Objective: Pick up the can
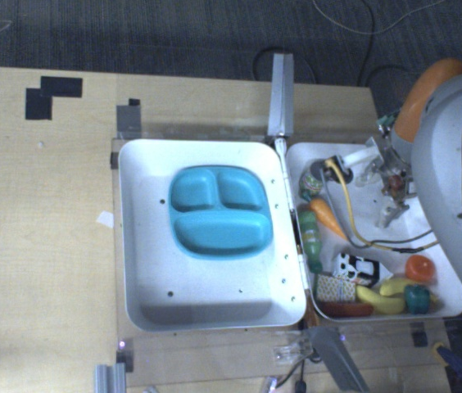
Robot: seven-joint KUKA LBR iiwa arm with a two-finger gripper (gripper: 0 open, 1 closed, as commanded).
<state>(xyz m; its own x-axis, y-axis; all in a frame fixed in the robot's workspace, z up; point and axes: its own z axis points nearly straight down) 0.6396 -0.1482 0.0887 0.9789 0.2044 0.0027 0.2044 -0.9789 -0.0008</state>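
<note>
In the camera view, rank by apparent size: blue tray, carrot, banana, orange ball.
1. blue tray, by far the largest
2. banana and carrot: look alike in length, so unranked; the banana is partly hidden
3. orange ball, smallest

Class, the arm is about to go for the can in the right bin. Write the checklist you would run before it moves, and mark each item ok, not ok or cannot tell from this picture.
1. Small dark round can located, top left corner of the shallow white right bin: ok.
2. Can free of neighbours: not ok; the orange carrot and yellow cable lie close by.
3. Gripper in the right bin: ok.
4. Gripper directly above the can: not ok; it sits off to the can's right.
5. Jaws open: cannot tell.
6. Blue divided tray in the left bin out of the path: ok.
</note>
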